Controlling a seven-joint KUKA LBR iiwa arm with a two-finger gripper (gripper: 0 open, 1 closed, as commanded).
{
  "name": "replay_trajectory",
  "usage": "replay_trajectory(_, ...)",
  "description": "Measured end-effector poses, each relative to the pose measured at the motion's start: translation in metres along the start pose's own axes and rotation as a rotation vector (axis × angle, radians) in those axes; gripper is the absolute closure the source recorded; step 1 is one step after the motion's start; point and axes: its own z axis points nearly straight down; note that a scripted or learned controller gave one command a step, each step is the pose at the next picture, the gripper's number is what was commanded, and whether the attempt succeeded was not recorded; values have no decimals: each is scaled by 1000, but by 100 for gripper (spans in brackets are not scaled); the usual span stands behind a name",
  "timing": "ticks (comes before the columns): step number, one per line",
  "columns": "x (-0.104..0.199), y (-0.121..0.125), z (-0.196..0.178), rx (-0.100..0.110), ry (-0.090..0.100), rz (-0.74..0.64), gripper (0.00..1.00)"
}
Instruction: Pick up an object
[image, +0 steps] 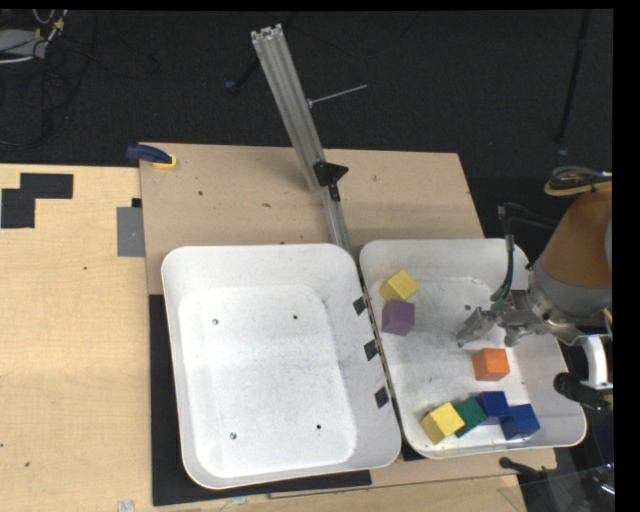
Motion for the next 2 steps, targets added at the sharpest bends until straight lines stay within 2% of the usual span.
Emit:
replay_trajectory(1, -2, 1, -13, -4, -1, 5, 100)
replay_trajectory(2, -6, -8, -70, -10, -4, 6, 100)
